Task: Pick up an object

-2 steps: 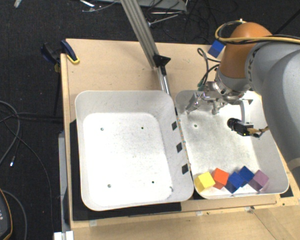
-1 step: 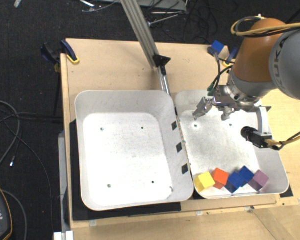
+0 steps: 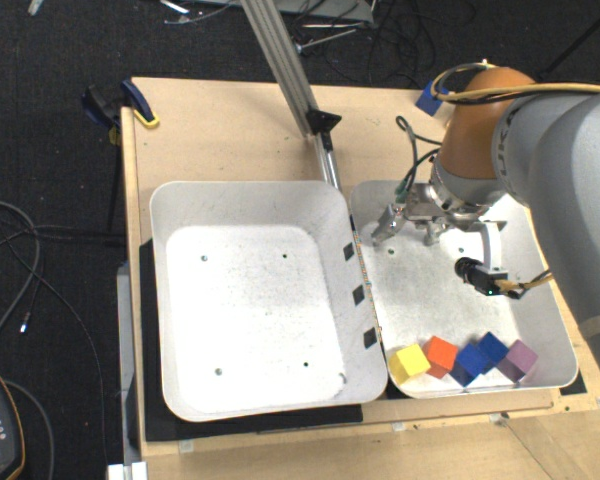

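Four small blocks lie in a row along the near edge of the right bin [image 3: 540, 268]: a yellow one [image 3: 411, 362], an orange one [image 3: 441, 354], a blue one [image 3: 478, 358] and a purple one [image 3: 518, 360]. My gripper [image 3: 407, 230] hangs over the far left part of that bin, well behind the blocks. Its fingers [image 3: 383, 231] stand open with only white bin floor between them. The orange wrist band [image 3: 475, 133] and the grey arm rise to the right of it.
The left bin [image 3: 180, 268] sits beside the right one, their rims meeting in the middle. A slanted metal pole [image 3: 280, 53] comes down from the top to the bins' far junction. A blue and yellow clamp [image 3: 135, 103] grips the bench's far left corner.
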